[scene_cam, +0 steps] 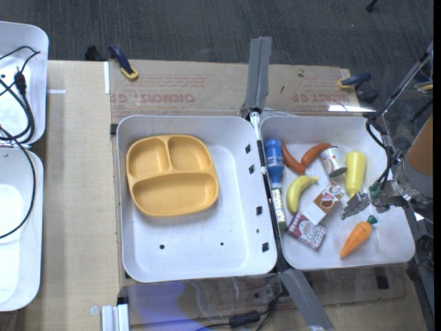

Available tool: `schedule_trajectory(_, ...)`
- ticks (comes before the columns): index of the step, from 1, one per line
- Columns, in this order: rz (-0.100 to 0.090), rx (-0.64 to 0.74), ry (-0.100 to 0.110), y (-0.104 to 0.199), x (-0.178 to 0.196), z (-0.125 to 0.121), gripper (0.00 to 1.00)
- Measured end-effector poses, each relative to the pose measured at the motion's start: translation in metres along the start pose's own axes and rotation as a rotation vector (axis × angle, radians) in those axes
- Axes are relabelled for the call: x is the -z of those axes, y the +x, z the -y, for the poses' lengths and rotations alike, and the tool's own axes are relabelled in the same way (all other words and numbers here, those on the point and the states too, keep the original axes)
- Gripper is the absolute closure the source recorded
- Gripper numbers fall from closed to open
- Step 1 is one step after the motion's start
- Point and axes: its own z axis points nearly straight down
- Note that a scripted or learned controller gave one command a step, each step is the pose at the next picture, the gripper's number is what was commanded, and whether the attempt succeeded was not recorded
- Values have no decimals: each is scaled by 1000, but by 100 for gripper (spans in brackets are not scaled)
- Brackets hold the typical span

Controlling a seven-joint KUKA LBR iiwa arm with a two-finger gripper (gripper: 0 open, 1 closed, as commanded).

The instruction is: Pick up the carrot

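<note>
Down in the near right corner of the right bin point(396, 254) lay the carrot point(355, 239), a short orange cone with a small green top, tilted so its tip pointed toward the bin's front edge. Just above its green end hung the gripper point(358, 206); whether it was open could not be told, and nothing showed in its grasp. Beside it sat a small brown carton point(329, 199), a banana point(298, 191) and a yellow bottle point(355, 172). An orange divided plate point(172, 175) rested in the left bin point(200, 254).
</note>
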Motion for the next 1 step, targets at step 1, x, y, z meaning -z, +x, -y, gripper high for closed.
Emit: schedule_trajectory(1, 0, 25, -1, -10, -70, 1, 0)
